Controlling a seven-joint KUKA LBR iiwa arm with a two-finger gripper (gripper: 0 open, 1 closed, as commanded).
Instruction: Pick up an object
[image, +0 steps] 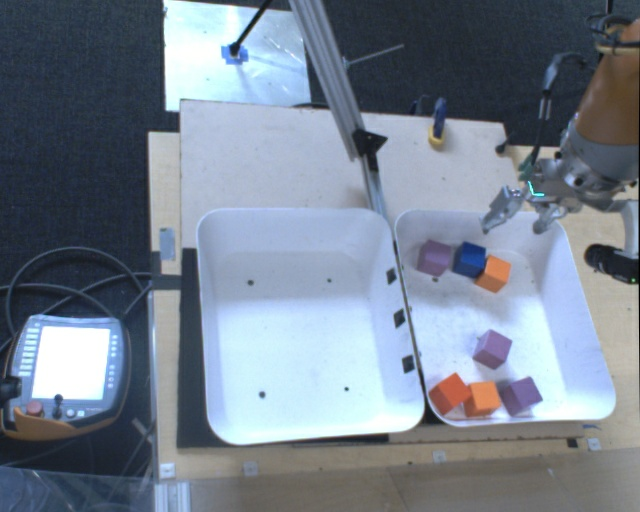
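Bench (300, 150) of pale board carries two shallow white bins side by side. Left bin (225, 400) holds no blocks; a few dark dots mark its floor. Right bin (590, 330) holds seven small blocks, in two groups.

At the far end of the right bin three blocks sit in a row, touching: one purple block (434, 257) on the left, one blue block (469, 259) in the middle, and one orange block (493, 273) on the right. A second purple block (492, 348) lies alone near the middle of the bin. At the near edge three more sit close together: a red-orange block (450, 392), an orange block (483, 398) and a purple block (519, 395). That makes three purple, three orange or red-orange, and one blue.

Grey arm (605, 110) with its orange band comes in from the far right. Its gripper (522, 212) hangs over the far right corner of the right bin, just right of and beyond the row of three blocks, apart from them. The two fingers stand spread apart, with nothing between them.

A slanted metal bar (335, 80) crosses the far side of the bench. A handheld control pendant (65, 375) with a pale screen lies at the near left, off the bench, with black cables looping around it.
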